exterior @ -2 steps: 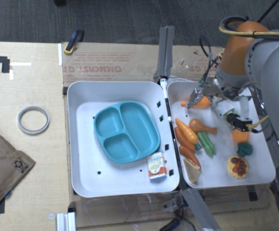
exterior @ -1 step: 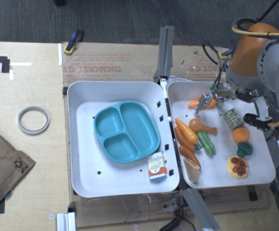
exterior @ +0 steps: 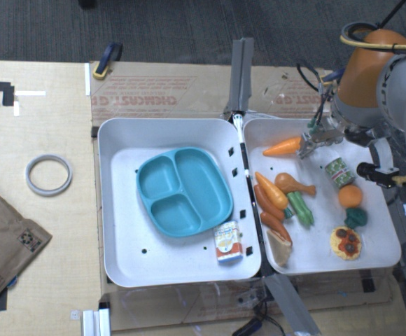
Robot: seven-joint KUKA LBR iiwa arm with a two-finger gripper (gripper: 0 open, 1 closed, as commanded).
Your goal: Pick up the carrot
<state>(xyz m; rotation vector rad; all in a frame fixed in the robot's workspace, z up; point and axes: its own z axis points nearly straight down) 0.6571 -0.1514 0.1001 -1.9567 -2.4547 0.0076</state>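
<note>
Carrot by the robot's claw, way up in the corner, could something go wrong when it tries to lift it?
Maybe. The gripper is at the thick end of the carrot, not its middle, so the long pointed end could tip down and slide out. The carrot also lies near the back wall of the right bin, so the claw might bump that wall. A second orange piece lies lower in the bin and could be mistaken for it.

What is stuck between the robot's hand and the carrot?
Nothing visible. The gripper sits right at the thick end of the carrot, near the back of the right bin. The other toy foods lie nearer the front.
</note>
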